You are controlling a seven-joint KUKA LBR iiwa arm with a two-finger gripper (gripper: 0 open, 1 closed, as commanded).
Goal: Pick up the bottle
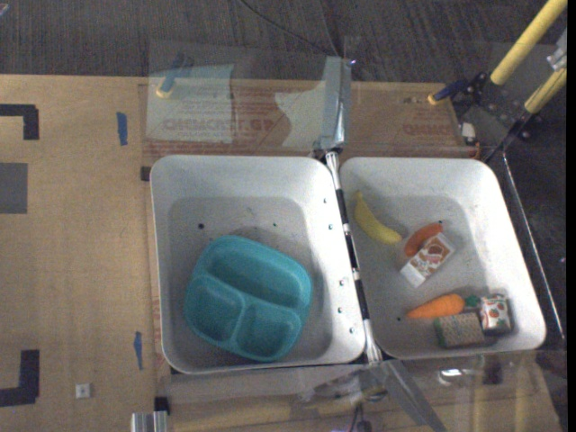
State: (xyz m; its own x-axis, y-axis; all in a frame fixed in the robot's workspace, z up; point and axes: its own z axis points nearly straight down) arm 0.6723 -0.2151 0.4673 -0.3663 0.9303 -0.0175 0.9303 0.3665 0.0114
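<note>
Camera view: teal tray [247,298] in left bin [171,214]

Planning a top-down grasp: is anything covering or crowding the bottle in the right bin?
Nothing lies over the small orange-red bottle in the right white bin. A white carton with a red label lies against its lower side and may crowd a finger. The yellow banana sits apart, to its left.

Two white bins side by side on the bench [72,268]

Left bin [171,196] holds a teal divided tray [247,297]; right bin [504,232] holds a banana [373,223], carrot [435,308] and small cartons.
</note>
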